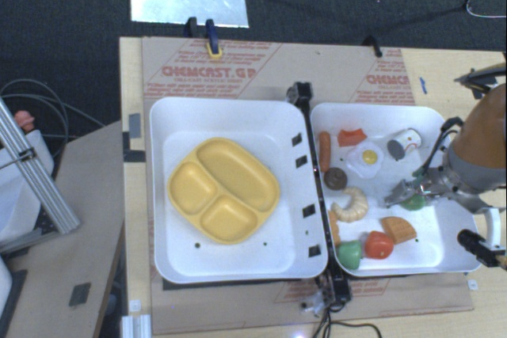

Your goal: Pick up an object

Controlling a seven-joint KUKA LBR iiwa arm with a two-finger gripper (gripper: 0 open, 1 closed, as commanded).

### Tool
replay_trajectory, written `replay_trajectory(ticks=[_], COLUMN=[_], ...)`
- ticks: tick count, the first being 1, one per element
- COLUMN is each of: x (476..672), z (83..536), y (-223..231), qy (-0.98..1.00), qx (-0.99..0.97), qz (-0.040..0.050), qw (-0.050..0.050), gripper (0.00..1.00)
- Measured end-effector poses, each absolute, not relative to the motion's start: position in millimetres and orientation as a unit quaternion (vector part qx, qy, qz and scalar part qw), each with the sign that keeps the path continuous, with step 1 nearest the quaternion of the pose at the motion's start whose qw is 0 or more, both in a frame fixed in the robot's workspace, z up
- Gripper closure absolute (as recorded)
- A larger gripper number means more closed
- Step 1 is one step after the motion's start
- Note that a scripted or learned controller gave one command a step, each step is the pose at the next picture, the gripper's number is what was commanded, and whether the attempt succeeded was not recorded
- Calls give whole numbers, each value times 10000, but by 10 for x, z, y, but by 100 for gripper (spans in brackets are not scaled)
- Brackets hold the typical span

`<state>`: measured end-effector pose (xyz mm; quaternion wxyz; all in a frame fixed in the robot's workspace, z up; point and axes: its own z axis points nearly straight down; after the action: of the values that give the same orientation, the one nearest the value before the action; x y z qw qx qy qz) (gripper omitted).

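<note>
One arm (pixel 483 146) reaches in from your right, its pincer (pixel 402 195) low in the right bin (pixel 428 119) beside a green piece (pixel 413 202); its grip you cannot tell.

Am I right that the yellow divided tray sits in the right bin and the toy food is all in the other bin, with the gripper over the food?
Not quite. The camera view shows the yellow divided tray in the left bin, not the right. The toy food, such as the fried egg and the tomato, lies in the right bin, and the gripper is over that food.
</note>
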<state>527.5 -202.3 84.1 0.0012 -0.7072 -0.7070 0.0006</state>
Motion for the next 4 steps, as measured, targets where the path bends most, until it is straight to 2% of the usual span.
replay_trajectory(ticks=[1, 2, 3, 4], x=[4878, 5524, 5506, 6216], z=[841, 852, 960, 857], y=[-1993, -2063, -2064, -1381], qy=[-7070, -7093, -7090, -7109], qx=[-7072, -7049, -7052, -7032], qz=[2, -16, -15, -26], qw=[13, -37, -30, -32], gripper=[0, 0, 100, 100])
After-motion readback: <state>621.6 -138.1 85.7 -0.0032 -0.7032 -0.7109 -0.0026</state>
